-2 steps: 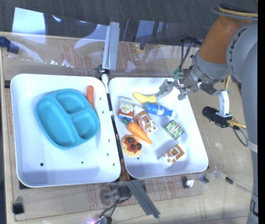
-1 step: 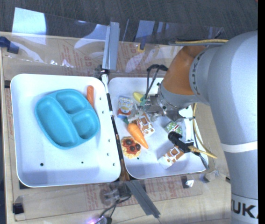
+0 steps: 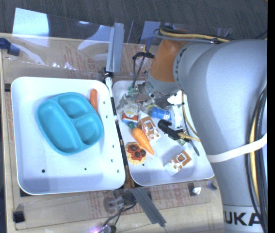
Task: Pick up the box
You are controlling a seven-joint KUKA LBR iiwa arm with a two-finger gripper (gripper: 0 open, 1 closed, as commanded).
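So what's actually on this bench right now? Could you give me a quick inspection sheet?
Surface: two white bins, left bin and right bin, on a wooden bench.
Job's things: small box in the right bin; a similar box nearby.
Clutter: blue divided plate and a carrot in the left bin; another carrot and small toys on the right.
Grippers: gripper low over the right bin; fingers unclear.
Cables: black and yellow cables along the arm.
Surroundings: dark floor.

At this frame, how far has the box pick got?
Done: the arm has reached into the right bin, with the gripper low at its far end. In hand: nothing visibly. Left: both boxes lie among the toys, so grasp and lift remain.
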